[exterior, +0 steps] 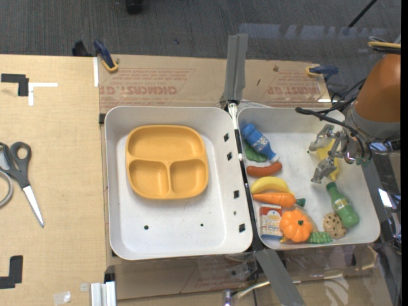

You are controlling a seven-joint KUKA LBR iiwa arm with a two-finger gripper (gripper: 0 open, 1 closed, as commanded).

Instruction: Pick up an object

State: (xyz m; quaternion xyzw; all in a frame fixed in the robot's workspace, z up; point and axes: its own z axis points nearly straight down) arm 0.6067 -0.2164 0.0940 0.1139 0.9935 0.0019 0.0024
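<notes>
The yellow divided plate [168, 161] is sitting in the left bin [121, 234], well left of the gripper [324, 158]. The gripper is hanging open over the right bin [290, 129], holding nothing, so picking appears not yet begun. The green bottle [342, 206] is lying just below it, the cookie [333, 224] crowding nearby.

Open white floor across the right bin's [299, 116] centre and upper right. Crowded along its left wall and lower edge: blue bottle [257, 140], sausage [264, 169], banana [270, 184], carrot [275, 198], pumpkin [296, 225], cookie [333, 224], green bottle [342, 208].
</notes>
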